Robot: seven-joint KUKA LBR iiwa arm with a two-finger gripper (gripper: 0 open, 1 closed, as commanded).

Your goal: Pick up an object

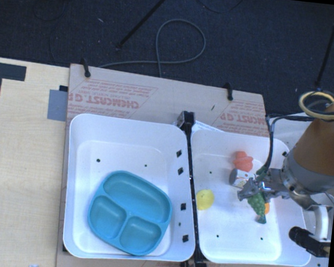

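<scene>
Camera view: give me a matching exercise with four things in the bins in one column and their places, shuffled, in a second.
Things:
1. blue tray
2. yellow ball
3. orange toy
4. green toy

Places:
A. right bin, far side
B. left bin
C. right bin, near the divider
D. right bin, at the gripper

Pairs: 1-B, 2-C, 3-A, 4-D

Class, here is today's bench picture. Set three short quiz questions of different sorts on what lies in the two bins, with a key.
1. True or false: the blue divided tray lies in the left bin.
2. Which lies nearest the divider in the right bin? A. orange object B. yellow object C. green object
3. Fill in: the gripper hangs over the ____ bin.

Key: 1 true; 2 B; 3 right.
</scene>
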